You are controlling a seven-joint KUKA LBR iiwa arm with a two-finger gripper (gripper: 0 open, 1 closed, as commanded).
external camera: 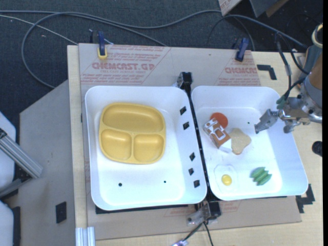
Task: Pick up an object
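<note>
Two shallow white bins sit side by side on the bench, the left bin (97, 137) and the right bin (292, 160), meeting along a dark seam that runs from twelve to six o'clock. In the left bin a yellow divided plate (133, 132) lies toward that bin's eleven o'clock, with three compartments (one wide one at the top, two smaller ones below). The right bin holds the small objects. A red and white carton (218, 132) lies tilted near the bin's nine o'clock side, with a round red piece (219, 118) touching it at its twelve o'clock. A tan bread-like piece (240, 140) sits just beside the carton at its three o'clock. Toward the bin's six o'clock lies a fried egg toy (226, 178), its yellow yolk in a pale white, and at the egg's three o'clock, apart from it, a green pod-shaped item (261, 176). The grey arm enters at the bin's three o'clock edge, and the gripper (266, 121) reaches toward nine o'clock over the bin's upper right part, near the bread-like piece but apart from it. Nothing lies between its tips; whether they are spread or pressed together cannot be told from this angle.
</note>
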